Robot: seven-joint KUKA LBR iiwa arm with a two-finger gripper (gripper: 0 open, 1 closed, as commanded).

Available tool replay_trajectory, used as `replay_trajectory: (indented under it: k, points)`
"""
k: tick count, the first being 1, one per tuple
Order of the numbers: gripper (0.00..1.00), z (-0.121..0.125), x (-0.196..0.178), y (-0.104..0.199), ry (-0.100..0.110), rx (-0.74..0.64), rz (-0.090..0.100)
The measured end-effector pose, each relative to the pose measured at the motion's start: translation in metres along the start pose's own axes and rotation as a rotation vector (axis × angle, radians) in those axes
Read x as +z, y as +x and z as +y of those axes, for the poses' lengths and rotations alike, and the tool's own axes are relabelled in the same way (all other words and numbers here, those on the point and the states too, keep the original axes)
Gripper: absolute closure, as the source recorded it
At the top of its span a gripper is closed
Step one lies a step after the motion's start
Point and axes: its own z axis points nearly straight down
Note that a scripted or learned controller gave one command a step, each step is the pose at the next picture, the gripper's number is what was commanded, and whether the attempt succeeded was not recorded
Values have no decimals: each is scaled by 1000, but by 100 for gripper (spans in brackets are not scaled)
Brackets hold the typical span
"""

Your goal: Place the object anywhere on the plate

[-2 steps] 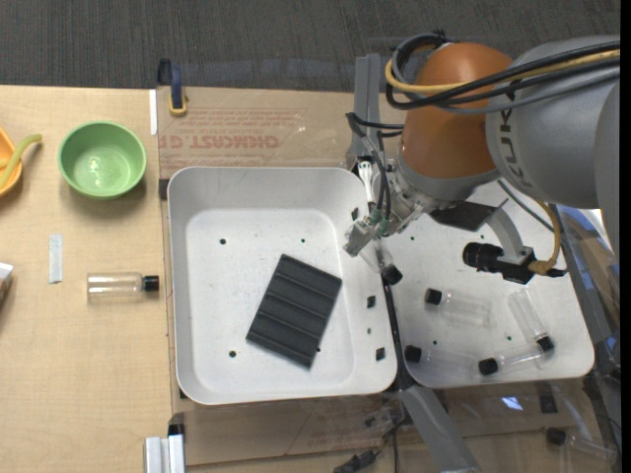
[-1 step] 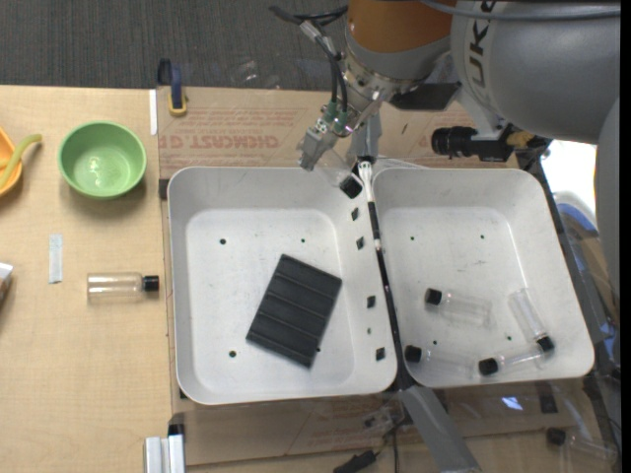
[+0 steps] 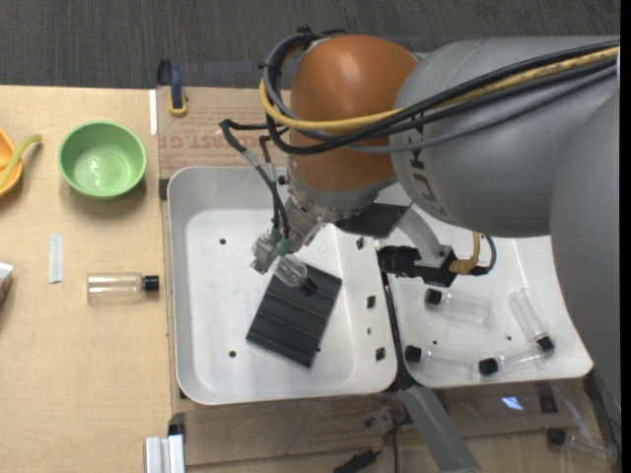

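A small clear vial with a dark cap lies at the upper edge of the black plate, which sits tilted in the left bin. The end effector hangs directly over the vial's clear end, touching or nearly touching it; whether it is grasping the vial or has released it, I cannot tell, since the wrist hides the tips.

The vial appears to rest on the plate's corner rather than near its middle. Being round and smooth, it could probably roll off the ribbed plate onto the bin floor if it is let go or nudged here. If the end effector has a grip, that grip looks to be near one end, so the vial might pivot or slip out.

Several similar vials lie in the right bin. On the desk to the left sit a green bowl and another vial.
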Motion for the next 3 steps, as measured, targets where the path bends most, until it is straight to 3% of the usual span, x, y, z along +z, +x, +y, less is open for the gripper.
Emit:
replay_trajectory:
  k: [1, 2, 3]
  points:
    - [100, -25, 108, 30, 0, -138, 1]
    - [100, 9, 80, -67, -2, -252, -1]
    - [100, 5, 62, 15, -3, -449, -1]
